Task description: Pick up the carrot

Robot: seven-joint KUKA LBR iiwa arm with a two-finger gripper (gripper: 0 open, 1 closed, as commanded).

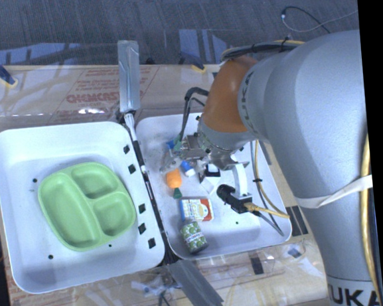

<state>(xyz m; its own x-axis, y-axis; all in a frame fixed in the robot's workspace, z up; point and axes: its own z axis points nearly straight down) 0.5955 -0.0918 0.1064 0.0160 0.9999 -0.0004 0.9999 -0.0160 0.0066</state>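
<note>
The carrot (174, 179) is a small orange piece with a green stub at its lower end. It lies on the floor of the right bin (272, 232), near that bin's left wall. My gripper (190, 157) hangs low over the bin just up and right of the carrot, below the arm's orange band (231, 105). The carrot lies beside the gripper, and I see nothing held in it. The wrist body hides the part of the bin behind it.
A small red and white packet (197, 210) and a jar of green peas (193, 236) lie below the carrot. A small blue and white item (175, 144) sits by the gripper. The left bin (12, 158) holds a green divided plate (86, 205). A ridge (142, 180) separates the bins.
</note>
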